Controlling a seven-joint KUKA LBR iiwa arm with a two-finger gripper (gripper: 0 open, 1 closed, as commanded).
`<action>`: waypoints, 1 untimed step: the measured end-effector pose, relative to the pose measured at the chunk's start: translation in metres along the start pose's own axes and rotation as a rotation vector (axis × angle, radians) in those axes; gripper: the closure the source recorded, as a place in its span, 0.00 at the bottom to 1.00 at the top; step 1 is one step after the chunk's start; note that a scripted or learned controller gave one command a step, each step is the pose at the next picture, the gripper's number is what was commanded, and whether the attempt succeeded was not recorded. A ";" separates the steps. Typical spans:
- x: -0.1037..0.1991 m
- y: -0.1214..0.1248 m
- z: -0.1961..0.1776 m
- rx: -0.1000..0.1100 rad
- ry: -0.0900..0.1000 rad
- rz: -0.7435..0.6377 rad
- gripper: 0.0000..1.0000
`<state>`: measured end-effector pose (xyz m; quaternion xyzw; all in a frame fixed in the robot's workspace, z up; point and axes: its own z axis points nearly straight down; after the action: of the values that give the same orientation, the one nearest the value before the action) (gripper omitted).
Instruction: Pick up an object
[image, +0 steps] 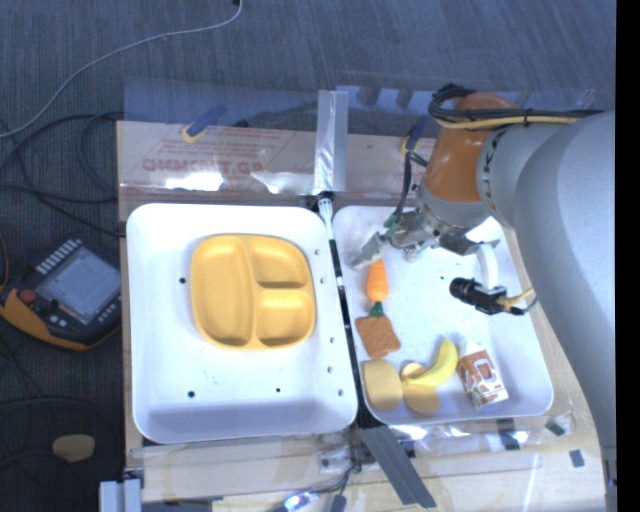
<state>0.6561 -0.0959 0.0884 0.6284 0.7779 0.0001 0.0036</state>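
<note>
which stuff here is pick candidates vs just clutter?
Job-relevant:
claw, over the right bin
carrot
cracker
banana
small carton

Lying about:
yellow divided tray in the left bin
handheld pendant on the floor

The grey arm enters from the right edge of the surface as a broad, pale mass, narrowing to the orange band above its wrist near the far edge. Dark cables loop over the top of that band and run down its left side. Below the band the tool points down and to the left over the far left part of the right bin, its metal parts too small and cluttered to read.
</note>
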 end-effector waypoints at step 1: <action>-0.001 0.001 -0.011 -0.005 -0.002 0.000 1.00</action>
<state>0.6576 -0.0962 0.0994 0.6285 0.7778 0.0016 0.0060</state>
